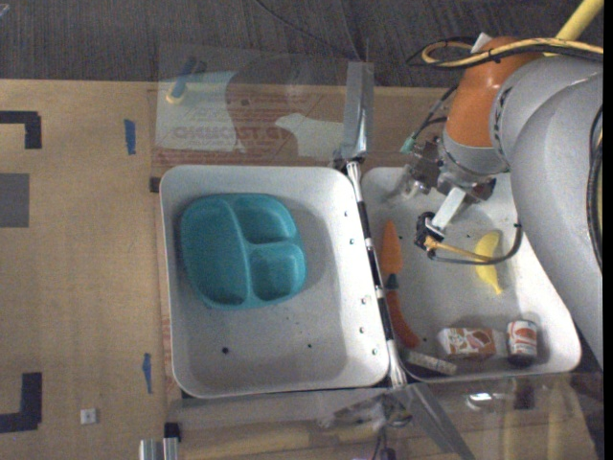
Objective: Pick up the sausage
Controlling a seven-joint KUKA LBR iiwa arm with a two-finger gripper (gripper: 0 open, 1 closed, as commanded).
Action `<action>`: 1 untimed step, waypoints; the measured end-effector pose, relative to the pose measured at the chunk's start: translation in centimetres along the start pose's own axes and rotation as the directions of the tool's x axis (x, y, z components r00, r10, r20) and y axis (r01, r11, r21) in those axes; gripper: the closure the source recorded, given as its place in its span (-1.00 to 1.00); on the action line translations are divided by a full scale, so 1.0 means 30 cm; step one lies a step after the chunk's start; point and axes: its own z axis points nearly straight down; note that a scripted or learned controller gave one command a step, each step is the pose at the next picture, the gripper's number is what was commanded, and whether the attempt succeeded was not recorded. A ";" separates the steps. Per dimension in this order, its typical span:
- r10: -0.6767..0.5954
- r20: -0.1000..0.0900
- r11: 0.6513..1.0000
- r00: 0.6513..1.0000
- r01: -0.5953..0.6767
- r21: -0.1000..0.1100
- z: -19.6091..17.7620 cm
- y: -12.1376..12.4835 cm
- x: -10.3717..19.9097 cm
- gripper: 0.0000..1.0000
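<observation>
The sausage, a reddish-brown link, lies along the left wall of the right bin, just below an orange carrot. My gripper hangs over the far left corner of that bin, well above and beyond the sausage. Nothing can be seen held in it. The grey arm with its orange band comes in from the right and covers the bin's far right part.
A yellow banana lies mid-bin. A small box, a red can and a dark stick-like item sit along the near wall. The left bin holds a teal divided plate.
</observation>
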 end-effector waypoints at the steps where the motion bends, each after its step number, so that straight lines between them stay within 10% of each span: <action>1: -0.182 -0.003 0.983 0.983 0.182 0.001 0.038 0.004 -0.008 -1.00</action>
